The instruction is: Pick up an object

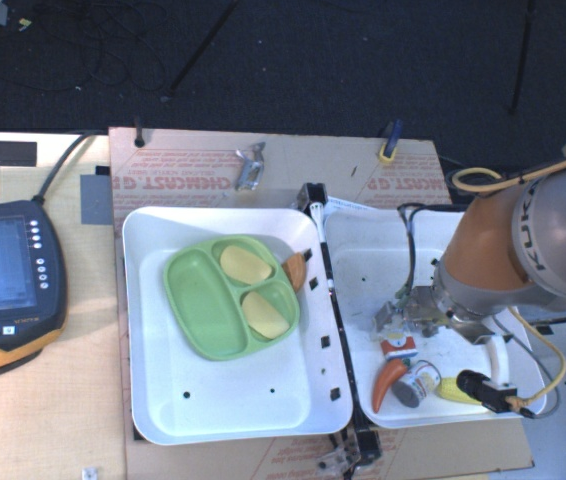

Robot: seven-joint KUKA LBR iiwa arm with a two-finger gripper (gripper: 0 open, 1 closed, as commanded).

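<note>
Objects lay in both white bins, none lifted.

In the left bin (153, 388), a green divided tray (198, 303) sat tilted, with two pale yellow pieces (246, 264) in its smaller compartments and an orange piece (296, 270) just beside its right edge. In the right bin (363, 258), near the front wall, an orange-red carrot-like piece (388, 380) lay slanted, touching a small grey can (415, 386); a yellow item (451, 389) lay just right of it.

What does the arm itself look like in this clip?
The arm is a bulky grey body with dark KUKA lettering and a wide orange band above the wrist. Below sits a small metallic grey gripper. A yellow cable loops beside it.
</note>
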